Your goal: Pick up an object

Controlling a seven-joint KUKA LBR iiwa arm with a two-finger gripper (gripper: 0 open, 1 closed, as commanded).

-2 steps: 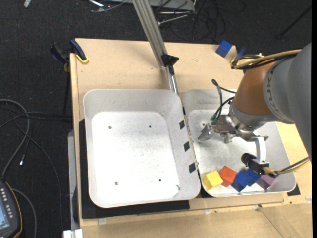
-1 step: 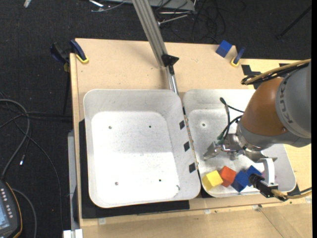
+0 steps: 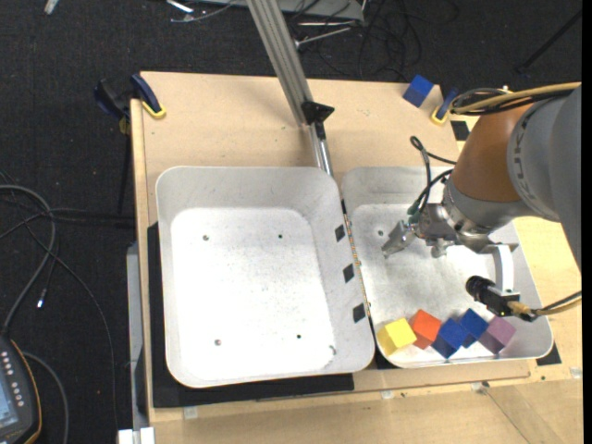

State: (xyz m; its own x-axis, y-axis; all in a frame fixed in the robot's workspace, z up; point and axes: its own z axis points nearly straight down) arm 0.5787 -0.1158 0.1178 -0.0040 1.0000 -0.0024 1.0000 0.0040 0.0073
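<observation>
Across the bench (image 3: 240, 123) we found two white bins side by side; we take the right bin (image 3: 370, 192) as our landmark. Just beside its left wall sat the left bin (image 3: 176, 248), the larger of the two. Over the right bin's upper right part hung our grey arm (image 3: 518, 155), its gripper (image 3: 407, 234) poised above the bin's middle floor with nothing between the fingers, though we could not tell whether they were spread or closed. Along the right bin's near wall lay a row of blocks: yellow block (image 3: 398, 334), orange block (image 3: 426, 325), blue block (image 3: 460, 331) and purple block (image 3: 499, 333). Beyond its far right corner, on the bench, rested another blue cube (image 3: 419, 90).
</observation>
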